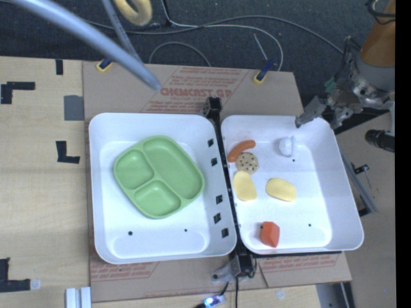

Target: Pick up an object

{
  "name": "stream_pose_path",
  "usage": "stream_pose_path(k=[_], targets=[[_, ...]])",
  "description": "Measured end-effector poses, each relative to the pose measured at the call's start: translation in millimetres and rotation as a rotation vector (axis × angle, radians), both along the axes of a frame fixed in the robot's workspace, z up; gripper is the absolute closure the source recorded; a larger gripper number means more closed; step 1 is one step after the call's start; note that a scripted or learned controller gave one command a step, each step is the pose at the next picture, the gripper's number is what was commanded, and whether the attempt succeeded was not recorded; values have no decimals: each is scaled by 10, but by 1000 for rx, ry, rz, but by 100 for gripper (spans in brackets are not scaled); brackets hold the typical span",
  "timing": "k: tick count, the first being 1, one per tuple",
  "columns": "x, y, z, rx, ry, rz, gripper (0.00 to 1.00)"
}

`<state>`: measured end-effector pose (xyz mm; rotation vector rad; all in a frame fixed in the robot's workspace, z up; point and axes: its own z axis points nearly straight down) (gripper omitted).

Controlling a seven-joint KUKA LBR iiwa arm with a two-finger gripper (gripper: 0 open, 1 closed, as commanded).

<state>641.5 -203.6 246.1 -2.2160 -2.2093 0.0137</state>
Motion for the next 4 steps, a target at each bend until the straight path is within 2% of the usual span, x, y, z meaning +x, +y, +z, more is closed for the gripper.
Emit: stream_pose_path(k=[1,2,3,4], targets=[[25,9,92,-3,-14,4,0],[-71,38,-504,-2,-8,4,0],[-97,67,-1148,-3,-9,5,0],[-96,73,-1637,-6,-15,6,0]])
